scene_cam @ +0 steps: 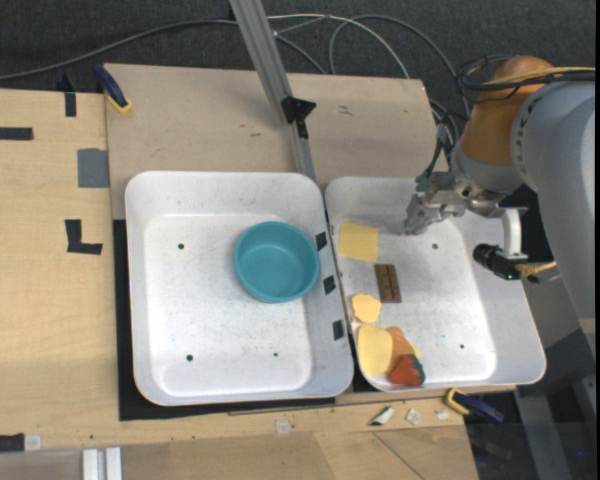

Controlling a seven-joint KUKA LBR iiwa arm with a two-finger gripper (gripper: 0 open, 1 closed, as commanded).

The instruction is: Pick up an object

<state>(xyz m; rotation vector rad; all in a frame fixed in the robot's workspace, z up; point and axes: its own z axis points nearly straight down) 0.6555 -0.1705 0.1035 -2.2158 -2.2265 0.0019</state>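
Several small objects lie along the right bin's [500,363] left side: nearest, a yellow piece [374,346] touching a red-orange lump [407,370], then a small yellow bit [366,309], a thin brown bar [387,282] and a flat yellow square [358,241] farthest; the left bin [160,368] holds a teal bowl [275,260]. All look light, the flat ones probably hard to pinch, so the lump or the bowl's rim seems the easier hold, though the near cluster overlaps and is hard to separate. The tool [420,216] hangs over the right bin's far part, holding nothing visible, its state too small to tell.
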